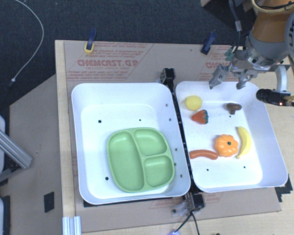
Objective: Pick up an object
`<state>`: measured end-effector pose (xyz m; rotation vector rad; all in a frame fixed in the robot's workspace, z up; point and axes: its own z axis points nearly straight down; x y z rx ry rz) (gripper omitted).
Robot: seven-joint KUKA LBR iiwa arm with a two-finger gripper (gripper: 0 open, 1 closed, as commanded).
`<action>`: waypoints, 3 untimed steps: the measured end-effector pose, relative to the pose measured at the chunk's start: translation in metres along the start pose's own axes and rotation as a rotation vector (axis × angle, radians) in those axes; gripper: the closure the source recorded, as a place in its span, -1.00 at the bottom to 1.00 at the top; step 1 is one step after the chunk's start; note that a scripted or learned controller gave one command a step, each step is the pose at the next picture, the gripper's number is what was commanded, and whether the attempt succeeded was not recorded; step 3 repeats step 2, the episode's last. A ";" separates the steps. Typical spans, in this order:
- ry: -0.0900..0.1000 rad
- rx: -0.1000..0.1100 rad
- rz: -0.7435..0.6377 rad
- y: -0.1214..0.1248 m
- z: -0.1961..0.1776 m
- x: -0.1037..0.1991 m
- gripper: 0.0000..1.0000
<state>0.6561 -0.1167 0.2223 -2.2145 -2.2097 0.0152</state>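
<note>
Two white bins side by side on the bench. Left bin (83,131) carries a green divided plate (140,158), lying flat toward its near side; nothing on it, so I read it as a drop-off place, not a pick target. Right bin (269,165) is my source: the toy foods are scattered loosely with gaps between most, which leaves me room to come down around one.

My gripper (229,82) hangs above the far rim of the right bin, fingers spread wide with nothing between them, so no pick made yet.

Candidates, big to small: orange pumpkin (226,145) mid-bin, with the banana (243,141) just beside it on the right and the sausage (203,154) touching or nearly touching on its left. Crowded, risky. Yellow lemon (193,102) and red strawberry (200,117) sit close together near the divider. Small brown mushroom (232,107) stands apart and nearest my fingers, likely the easiest grab.
</note>
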 end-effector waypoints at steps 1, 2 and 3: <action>-0.002 -0.015 -0.003 0.002 -0.010 0.000 -1.00; -0.002 -0.010 -0.004 0.004 0.034 0.004 -1.00; -0.002 -0.010 -0.004 0.004 0.034 0.004 -1.00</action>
